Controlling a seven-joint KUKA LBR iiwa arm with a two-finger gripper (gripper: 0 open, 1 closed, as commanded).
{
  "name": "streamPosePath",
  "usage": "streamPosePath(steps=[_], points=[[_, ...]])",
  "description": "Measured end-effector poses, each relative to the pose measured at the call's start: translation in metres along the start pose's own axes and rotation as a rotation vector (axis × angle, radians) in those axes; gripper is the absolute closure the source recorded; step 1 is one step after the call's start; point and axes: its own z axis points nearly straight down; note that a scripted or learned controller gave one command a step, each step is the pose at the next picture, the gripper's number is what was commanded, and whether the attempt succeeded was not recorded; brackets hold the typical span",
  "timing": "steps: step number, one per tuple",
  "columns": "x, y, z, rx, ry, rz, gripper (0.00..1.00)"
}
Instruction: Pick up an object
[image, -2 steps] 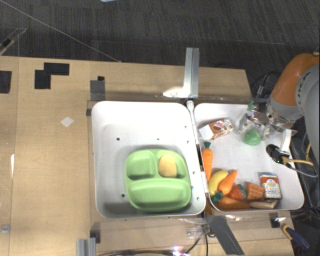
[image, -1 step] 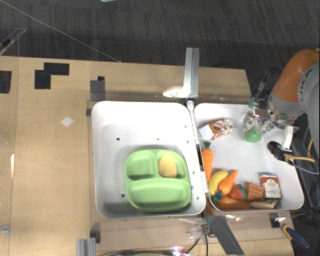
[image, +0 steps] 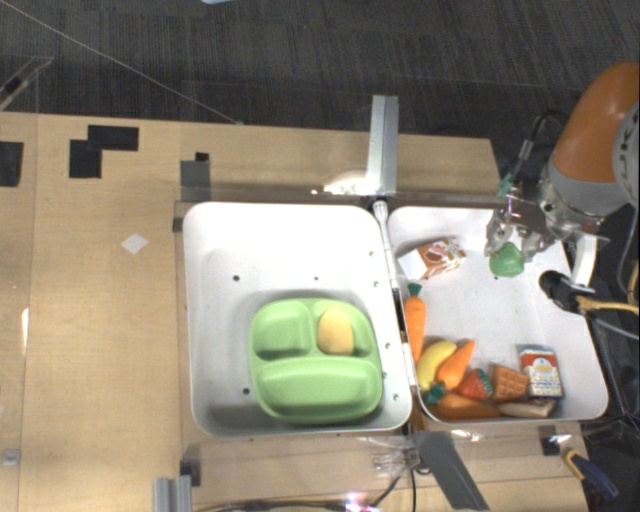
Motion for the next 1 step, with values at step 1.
streamPosePath(steps=[1], points=[[0.01,-0.0699,-0.0151,0.002,0.0,-0.109,1.0]])
